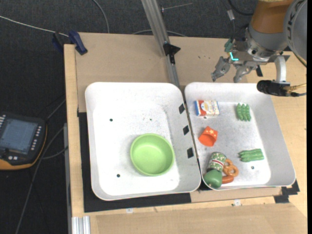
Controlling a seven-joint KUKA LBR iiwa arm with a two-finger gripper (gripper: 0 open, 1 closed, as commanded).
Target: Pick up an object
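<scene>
1. Objects for picking sit in the right bin [280, 145], all below the hand [229, 72] as seen from the camera, none touching it.
2. Small carton [206, 107], white with red and blue print, lies nearest the hand, just below it and a bit to the camera's left, near the bin's far edge.
3. Green ridged piece [243, 112] lies below the hand and slightly to the camera's right, level with the carton.
4. Orange cup-like toy [208, 136] lies tipped further down from the hand, straight under the carton.
5. Second green ridged piece [251, 155] lies lower still, off to the right of the hand's line.
6. Cluster at the bin's near edge, furthest from the hand: patterned mug-like item [216, 161], pretzel-shaped piece [229, 170] touching it, green rounded toy [212, 178] pressed against both.
7. Hand: hangs over bare worktop [122, 57] just beyond the right bin's far rim, fingers spread apart, nothing between them.
8. Arm [273, 13] with orange band comes in from the upper right, above the hand.
9. Left bin [97, 130] lies down and to the left of the hand, touching the right bin along its side; green bowl [152, 154] sits upright in it, well apart from the hand.
10. Metal pole [158, 28] runs slantwise left of the hand.
11. Handheld pendant [19, 140] rests on the dark floor, far left of the hand.
</scene>
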